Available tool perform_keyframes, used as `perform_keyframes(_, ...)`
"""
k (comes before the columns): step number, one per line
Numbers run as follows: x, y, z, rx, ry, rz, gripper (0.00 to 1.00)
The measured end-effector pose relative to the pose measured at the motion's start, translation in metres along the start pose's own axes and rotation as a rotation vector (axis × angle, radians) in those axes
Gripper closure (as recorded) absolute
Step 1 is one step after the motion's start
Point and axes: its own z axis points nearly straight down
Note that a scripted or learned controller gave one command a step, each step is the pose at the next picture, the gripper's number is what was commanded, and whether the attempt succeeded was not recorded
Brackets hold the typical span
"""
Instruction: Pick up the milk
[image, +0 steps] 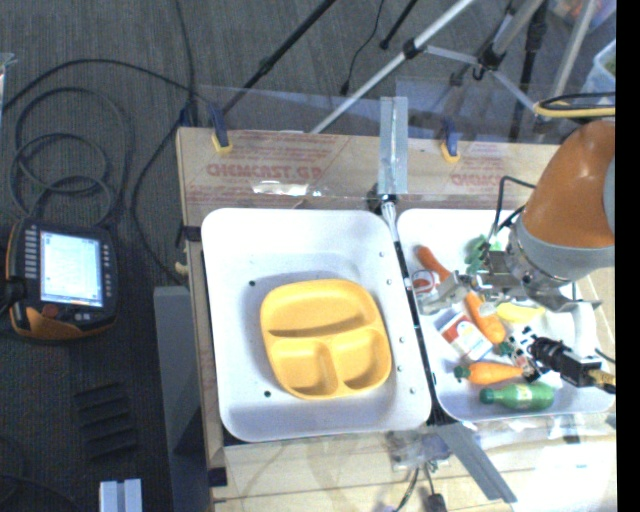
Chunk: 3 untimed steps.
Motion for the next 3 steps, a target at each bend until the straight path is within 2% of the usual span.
perform_keyframes(1, -0.067, -0.031, 0.028, -0.001, -0.001, -0.027, 0.0)
perform_keyframes(2, -0.091, -0.031, 0.015, -0.002, 0.0, 0.051, 0.0)
perform_keyframes(3, -0.091, -0.031, 0.016, -0.001, 0.0, 0.051, 0.0)
